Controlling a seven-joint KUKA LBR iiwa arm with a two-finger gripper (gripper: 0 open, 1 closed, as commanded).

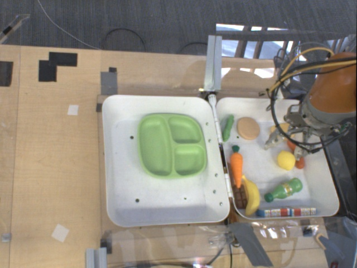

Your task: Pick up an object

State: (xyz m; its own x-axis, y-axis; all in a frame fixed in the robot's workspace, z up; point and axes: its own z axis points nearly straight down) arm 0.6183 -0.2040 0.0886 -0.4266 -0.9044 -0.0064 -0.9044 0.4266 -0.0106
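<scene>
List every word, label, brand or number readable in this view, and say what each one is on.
None can be read.
Green bottle: its label is too blurred to read.
Flat strip with red, white and blue patches: any print on it is too small to read.

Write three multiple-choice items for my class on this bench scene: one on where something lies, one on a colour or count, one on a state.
1. Where does the green divided plate lie?
A. in the left bin
B. in the right bin
C. on the bare bench

2. What colour is the bottle in the right bin?
A. red
B. green
C. blue

3. How does the carrot lie?
A. standing upright
B. flat on the bin floor
C. on top of the plate

Answers:
1. A, the plate sits in the middle of the left bin.
2. B, its body is green with a yellow band.
3. B, it lies flat near the right bin's left wall, beside the banana.
</scene>
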